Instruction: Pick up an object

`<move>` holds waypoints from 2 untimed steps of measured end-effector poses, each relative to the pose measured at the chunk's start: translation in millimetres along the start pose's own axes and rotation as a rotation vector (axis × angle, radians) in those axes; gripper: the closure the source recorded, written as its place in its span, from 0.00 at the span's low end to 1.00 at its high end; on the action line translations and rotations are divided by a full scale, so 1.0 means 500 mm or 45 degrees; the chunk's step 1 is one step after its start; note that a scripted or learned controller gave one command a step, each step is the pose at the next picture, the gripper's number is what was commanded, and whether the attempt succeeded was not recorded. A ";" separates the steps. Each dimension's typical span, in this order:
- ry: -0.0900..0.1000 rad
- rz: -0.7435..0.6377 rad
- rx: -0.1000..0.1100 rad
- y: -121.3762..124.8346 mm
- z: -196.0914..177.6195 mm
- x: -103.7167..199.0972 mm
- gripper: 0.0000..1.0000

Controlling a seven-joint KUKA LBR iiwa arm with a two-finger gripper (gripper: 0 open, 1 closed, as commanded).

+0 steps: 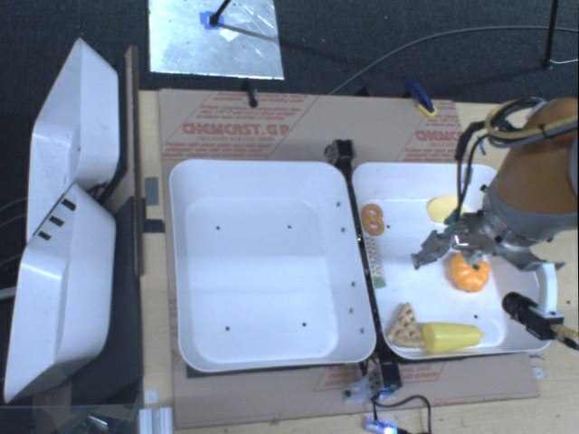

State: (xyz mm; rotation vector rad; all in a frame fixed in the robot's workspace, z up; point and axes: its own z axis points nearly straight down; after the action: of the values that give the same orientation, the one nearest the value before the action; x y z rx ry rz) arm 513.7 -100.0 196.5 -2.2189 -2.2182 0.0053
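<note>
— Pumpkin (469, 275), a small orange one, sits in the right bin (398, 183), toward that bin's right side. Of the objects there, it lies closest to the claw.

— And where is the gripper (432, 250) relative to the pumpkin?

— Just to the pumpkin's upper left, low over the bin floor. Its dark fingers point left, away from the pumpkin, and part of the wrist hardware overlaps the pumpkin's top edge.

— Is the claw parted or closed? Does it have hold of anything?

— That cannot be told; the fingers are a dark, blurred cluster. Nothing is visibly between them.

— What else lies around the pumpkin?

— A pale yellow round piece (441, 209) is above and a little left of it, partly behind the arm's cables. A pretzel (372, 219) lies well to the pumpkin's left, near the divider between the bins. Below the pumpkin, a yellow block (450, 336) lies lengthwise along the bin's near wall, and a pizza slice (406, 325) touches that block's left end.

— And the arm (541, 183)?

— It looms above and right of the pumpkin, grey and orange. The left bin (194, 206) stands far left of the pumpkin, beyond the divider.
</note>
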 end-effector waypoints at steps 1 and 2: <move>-0.001 -0.001 -0.008 0.003 -0.005 0.000 0.00; 0.000 -0.001 -0.003 -0.006 0.112 0.011 0.00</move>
State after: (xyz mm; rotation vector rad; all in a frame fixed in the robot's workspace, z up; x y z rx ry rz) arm 510.2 -94.3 140.4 -2.2192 -2.2203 0.0025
